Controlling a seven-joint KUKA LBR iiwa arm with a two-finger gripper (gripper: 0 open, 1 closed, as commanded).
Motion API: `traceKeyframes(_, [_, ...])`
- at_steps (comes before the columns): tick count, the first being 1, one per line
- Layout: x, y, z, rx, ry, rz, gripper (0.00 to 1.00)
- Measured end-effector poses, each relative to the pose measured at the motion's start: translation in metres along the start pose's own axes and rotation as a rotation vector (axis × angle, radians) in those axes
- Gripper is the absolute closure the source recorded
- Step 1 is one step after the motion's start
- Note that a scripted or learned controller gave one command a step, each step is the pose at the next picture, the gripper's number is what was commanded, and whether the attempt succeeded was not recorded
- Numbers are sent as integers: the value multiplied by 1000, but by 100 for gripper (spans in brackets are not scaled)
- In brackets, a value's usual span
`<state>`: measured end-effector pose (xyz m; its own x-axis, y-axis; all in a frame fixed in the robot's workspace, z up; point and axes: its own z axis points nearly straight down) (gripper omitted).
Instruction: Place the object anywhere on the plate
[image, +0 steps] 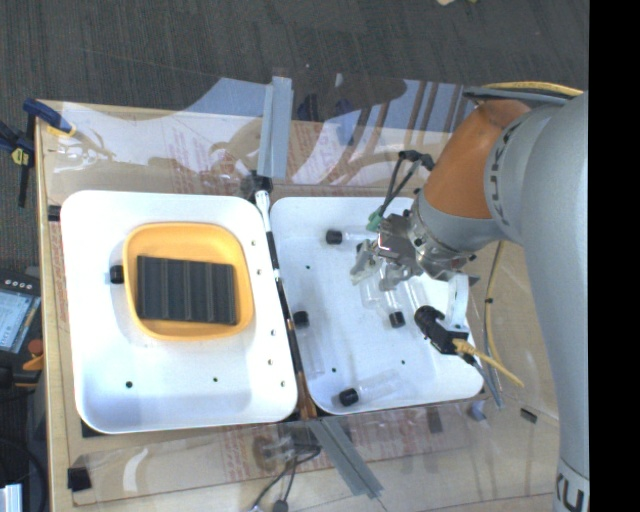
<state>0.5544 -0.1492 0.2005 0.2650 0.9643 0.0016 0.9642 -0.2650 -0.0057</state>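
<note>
The arm (520, 170) is reaching over the right bin (320, 350), jaws' state impossible to tell. A dark ridged block (188, 290) is lying on the yellow plate (185, 238), left of centre.

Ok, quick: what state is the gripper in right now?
Gripper: cannot be told from this view; it is above the right bin.

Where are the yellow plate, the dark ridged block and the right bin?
yellow plate (185, 238): camera view, upper rim.
dark ridged block (190, 290): camera view, centre of top face.
right bin (335, 280): camera view, bare floor near left wall.
</note>
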Motion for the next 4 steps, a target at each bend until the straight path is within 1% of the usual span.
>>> traceKeyframes(1, [42, 32, -45, -2, -2, -143, 100])
traceKeyframes(2, [40, 43, 11, 1, -2, -405, 100])
traceKeyframes(3, [106, 58, -63, -4, -1, -372, 100])
traceKeyframes(4, [101, 55, 10, 0, -2, -458, 100])
